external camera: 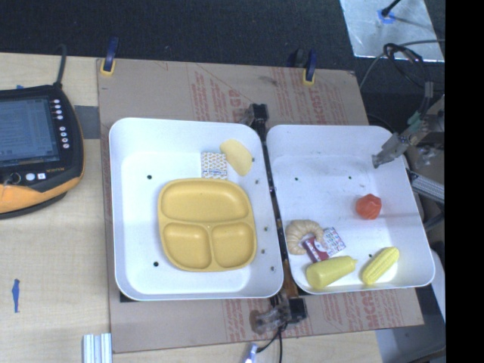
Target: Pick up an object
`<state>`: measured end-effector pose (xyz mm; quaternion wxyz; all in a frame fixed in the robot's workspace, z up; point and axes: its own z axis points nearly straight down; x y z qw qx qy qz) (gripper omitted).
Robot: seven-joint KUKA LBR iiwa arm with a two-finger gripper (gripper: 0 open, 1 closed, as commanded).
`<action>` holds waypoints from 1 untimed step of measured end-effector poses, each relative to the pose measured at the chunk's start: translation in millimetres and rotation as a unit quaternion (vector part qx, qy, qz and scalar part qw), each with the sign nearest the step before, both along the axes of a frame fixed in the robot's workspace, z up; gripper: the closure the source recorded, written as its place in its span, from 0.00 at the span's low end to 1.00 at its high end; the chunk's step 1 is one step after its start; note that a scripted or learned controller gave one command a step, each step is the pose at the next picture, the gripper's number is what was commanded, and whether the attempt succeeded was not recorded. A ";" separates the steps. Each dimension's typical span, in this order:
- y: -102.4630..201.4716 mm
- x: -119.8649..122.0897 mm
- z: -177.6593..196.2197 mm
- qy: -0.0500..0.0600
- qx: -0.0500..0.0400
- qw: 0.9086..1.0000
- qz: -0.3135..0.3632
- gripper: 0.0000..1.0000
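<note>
The counter (pixel 45 278) is light wood. A brown cardboard sheet (pixel 189 89) lies on it, held by two blue-and-yellow clamps (pixel 110 56) at its far edge. Two white bins, left (pixel 128 203) and right (pixel 333 146), rest side by side on the sheet. A handheld control tablet (pixel 34 146) lies at the counter's left.

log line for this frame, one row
gripper over right bin far right edge | holding nothing seen | tomato, corn in right bin | tray in left bin

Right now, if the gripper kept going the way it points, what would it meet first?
Probably the bare floor of the right white bin; the gripper points left and downward, above the small red object. Depth is unclear.
</note>
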<state>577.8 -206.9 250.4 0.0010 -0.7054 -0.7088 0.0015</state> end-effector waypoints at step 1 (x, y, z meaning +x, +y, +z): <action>-4.7 -1.4 -113.6 0.001 0.000 1.000 0.000 0.00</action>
